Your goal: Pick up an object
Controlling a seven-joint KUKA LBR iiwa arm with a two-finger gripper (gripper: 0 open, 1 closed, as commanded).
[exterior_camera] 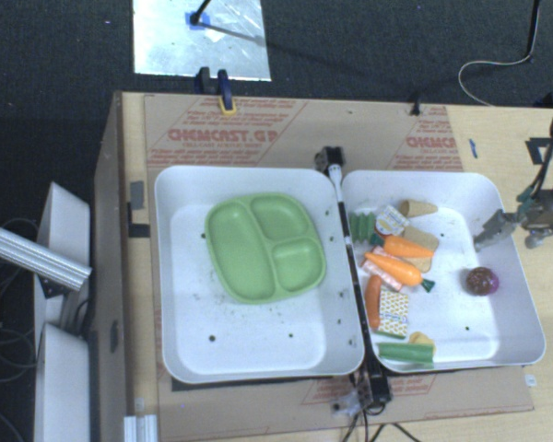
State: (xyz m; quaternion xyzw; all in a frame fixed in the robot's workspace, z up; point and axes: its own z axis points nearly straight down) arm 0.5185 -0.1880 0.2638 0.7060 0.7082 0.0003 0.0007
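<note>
At frame's right edge, grey two-finger gripper [494,229], grip state unclear, should descend squarely over small round maroon ball [481,281].

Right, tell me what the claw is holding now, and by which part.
Nothing, as far as can be seen: the claw hangs at the right bin's right edge, apart from the toy food; nearest is the dark red ball.

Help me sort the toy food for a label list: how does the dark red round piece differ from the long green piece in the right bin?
The dark red round piece is ball-like; the long green piece is a flat bar. The red one sits alone toward the bin's right side; the green one lies at the near edge, beside the pile. Both rest in the right white bin.
</note>
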